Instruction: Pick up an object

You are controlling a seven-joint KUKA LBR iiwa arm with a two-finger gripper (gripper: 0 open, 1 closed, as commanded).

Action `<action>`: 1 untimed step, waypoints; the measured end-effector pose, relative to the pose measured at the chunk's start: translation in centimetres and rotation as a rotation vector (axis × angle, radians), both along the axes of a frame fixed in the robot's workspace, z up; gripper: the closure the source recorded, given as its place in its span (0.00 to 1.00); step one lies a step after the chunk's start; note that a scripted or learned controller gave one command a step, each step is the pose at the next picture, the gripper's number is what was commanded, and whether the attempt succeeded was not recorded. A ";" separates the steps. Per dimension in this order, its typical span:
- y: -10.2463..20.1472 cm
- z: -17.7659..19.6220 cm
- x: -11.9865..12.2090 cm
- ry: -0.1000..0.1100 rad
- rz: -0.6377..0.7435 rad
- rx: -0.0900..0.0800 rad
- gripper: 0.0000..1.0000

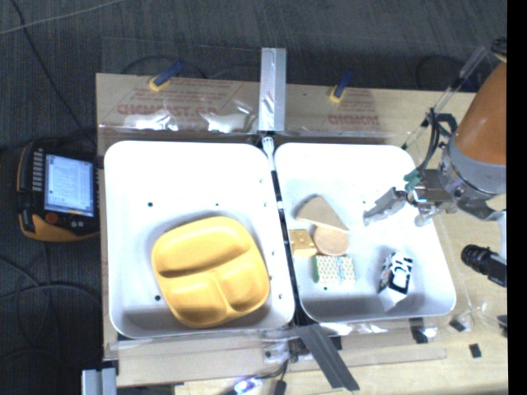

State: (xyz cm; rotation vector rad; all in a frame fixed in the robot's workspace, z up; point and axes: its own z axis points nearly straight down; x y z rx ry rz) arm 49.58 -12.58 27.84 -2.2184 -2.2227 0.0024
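Nearest the camera, along the bottom edge of the view, sits the bench's metal frame point(325, 360), and just above it the two white bins lie side by side. In the left bin point(132, 171) rests a yellow divided tray point(212, 268), lying flat and well apart from the arm. In the right bin point(362, 159) lie the smaller candidates for picking: a tan wedge-shaped piece point(319, 212), a round tan disc point(332, 240) touching its lower edge, a small yellow block point(301, 243) just beside the bin's left wall, a speckled green-and-white packet point(334, 270) below the disc, and a black-and-white carton point(397, 274) near the lower right corner.

The gripper point(380, 210) hovers over the right side of the right bin, reaching in from the right, with the orange band point(487, 122) of the arm above it. Its two fingers stand slightly apart with nothing between them. It sits between the wedge piece and the carton, touching neither as far as can be judged.

As for progress, nothing is picked up yet: every object lies on a bin floor. What remains is the whole of the grasp, namely choosing a target, descending, closing and lifting
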 end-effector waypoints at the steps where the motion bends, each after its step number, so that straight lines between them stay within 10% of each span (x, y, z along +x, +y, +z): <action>1: -1.0 -6.9 5.4 0.001 -0.014 0.000 0.00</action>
